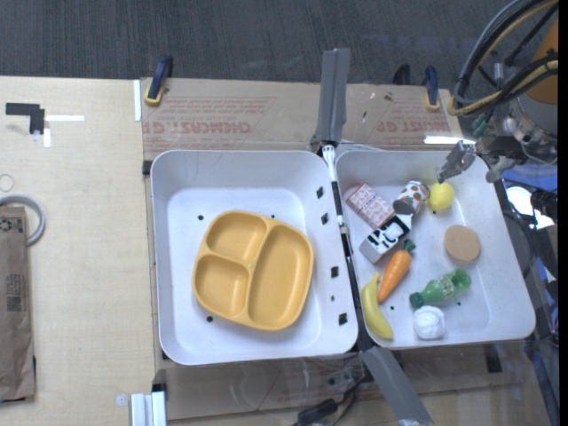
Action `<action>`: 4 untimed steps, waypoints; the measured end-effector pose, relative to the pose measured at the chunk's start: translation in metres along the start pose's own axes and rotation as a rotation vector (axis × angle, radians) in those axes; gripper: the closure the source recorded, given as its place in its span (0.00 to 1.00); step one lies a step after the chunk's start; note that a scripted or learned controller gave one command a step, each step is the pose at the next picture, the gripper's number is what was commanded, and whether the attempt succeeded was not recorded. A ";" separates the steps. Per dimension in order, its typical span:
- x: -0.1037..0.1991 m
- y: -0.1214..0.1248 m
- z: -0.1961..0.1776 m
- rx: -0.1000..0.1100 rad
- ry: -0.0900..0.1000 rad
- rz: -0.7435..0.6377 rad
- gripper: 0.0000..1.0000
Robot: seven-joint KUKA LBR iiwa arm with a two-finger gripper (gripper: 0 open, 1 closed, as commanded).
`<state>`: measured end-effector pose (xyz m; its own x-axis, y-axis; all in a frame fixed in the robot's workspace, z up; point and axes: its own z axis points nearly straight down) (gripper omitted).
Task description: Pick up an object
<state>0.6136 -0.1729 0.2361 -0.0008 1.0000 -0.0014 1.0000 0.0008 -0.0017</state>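
1. Pale wooden surface (pixel 80 238) carries two shallow white bins; the left white bin (pixel 169 264) holds a yellow three-compartment plastic plate (pixel 253 269).
2. At the right white bin's (pixel 510 264) far corner hang the fingers (pixel 458 164); whether they are apart or together I cannot tell.
3. Just below them lies a small yellow lemon (pixel 441 196); an orange plastic carrot (pixel 395 273) and a yellow banana (pixel 375 311) lie farther off.

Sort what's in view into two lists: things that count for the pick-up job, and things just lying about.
Job:
gripper
lemon
carrot
banana
tan round disc
green bottle
pink box
white ball
right bin

Lying about:
yellow divided plate
left bin
blue clamps
brown paper bag
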 end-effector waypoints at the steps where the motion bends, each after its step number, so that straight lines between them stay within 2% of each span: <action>1: 0.000 0.038 0.064 -0.001 -0.001 -0.022 0.00; 2: -0.006 0.041 0.143 -0.003 -0.001 -0.065 0.00; 3: -0.028 -0.013 0.137 -0.001 0.001 0.136 0.00; 4: -0.029 -0.013 0.128 -0.002 -0.001 0.138 1.00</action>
<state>0.6004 -0.2020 0.1085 0.1369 0.9906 -0.0021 0.9906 -0.1369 0.0005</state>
